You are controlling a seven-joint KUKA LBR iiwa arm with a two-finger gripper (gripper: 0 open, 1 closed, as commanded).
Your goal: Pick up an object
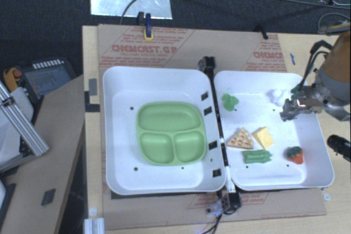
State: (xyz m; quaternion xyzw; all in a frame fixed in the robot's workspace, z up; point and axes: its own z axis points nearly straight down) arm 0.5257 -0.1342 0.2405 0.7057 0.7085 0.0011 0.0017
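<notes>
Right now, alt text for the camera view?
The grey arm's tool hangs over the right white bin, which holds small toy foods. The left white bin holds a green three-compartment plastic plate.

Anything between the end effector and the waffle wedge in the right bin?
In the camera view, only bare white bin floor lies between the end effector and the waffle wedge. The yellow block sits just below that line.

Bench (181, 44) with two white bins (118, 118), perhaps cardboard-lined.
</notes>
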